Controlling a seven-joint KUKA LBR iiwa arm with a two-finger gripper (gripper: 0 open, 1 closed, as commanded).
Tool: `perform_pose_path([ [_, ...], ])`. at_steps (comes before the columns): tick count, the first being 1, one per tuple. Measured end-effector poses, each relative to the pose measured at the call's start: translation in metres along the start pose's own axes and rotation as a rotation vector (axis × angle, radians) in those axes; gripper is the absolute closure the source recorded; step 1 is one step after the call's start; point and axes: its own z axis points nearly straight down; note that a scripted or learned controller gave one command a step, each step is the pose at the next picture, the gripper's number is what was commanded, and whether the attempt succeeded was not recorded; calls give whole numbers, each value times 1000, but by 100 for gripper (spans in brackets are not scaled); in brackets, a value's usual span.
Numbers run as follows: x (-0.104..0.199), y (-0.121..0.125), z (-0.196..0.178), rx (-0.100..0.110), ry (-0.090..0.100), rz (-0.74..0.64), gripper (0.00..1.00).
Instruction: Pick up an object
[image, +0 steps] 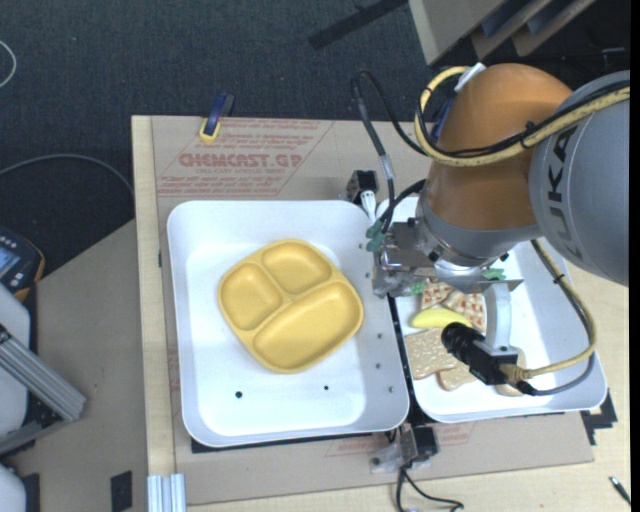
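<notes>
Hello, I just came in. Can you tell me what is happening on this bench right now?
A grey and orange robot arm reaches in over the right bin, and its gripper hangs low above a small pile there: flat cracker-like pieces and a yellow object. Whether it has grasped anything cannot be seen. The left bin holds a yellow divided plate, lying untouched.
</notes>
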Motion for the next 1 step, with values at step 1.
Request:
perform_pose_path([
  [1,37,-17,-97,0,4,-8,100],
])
